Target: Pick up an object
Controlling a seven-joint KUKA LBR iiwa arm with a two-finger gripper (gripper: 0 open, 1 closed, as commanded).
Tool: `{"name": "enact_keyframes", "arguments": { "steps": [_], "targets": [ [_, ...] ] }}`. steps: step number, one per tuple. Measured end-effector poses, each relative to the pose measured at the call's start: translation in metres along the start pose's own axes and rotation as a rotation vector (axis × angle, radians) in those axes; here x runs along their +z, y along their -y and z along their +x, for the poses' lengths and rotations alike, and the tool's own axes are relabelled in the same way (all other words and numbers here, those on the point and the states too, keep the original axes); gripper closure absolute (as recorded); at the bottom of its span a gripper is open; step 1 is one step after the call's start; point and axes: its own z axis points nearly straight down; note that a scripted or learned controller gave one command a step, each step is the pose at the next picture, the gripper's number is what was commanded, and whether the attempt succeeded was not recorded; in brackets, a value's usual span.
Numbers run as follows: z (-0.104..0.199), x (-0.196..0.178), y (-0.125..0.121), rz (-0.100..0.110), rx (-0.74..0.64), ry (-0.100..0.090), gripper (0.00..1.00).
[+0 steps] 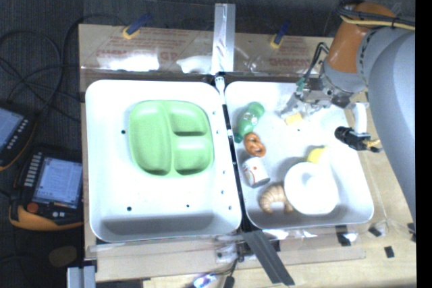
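Green divided tray [170,137] in left bin [101,212]; tablets [57,180] on floor.

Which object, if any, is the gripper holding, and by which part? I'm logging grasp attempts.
Cannot be told. The gripper sits low in the right bin, right above a small yellow piece, but the view doesn't show a grasp.

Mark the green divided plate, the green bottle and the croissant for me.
green divided plate [154,141]: camera view, on its large left compartment.
green bottle [248,119]: camera view, on the middle of its body.
croissant [272,197]: camera view, on its ridged middle.
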Motion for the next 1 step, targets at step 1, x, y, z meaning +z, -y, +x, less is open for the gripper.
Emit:
{"name": "enact_keyframes", "arguments": {
  "steps": [1],
  "targets": [
    [0.0532,-0.0992,0.03,0.011,0.072,-0.011,1.0]
  ]
}}
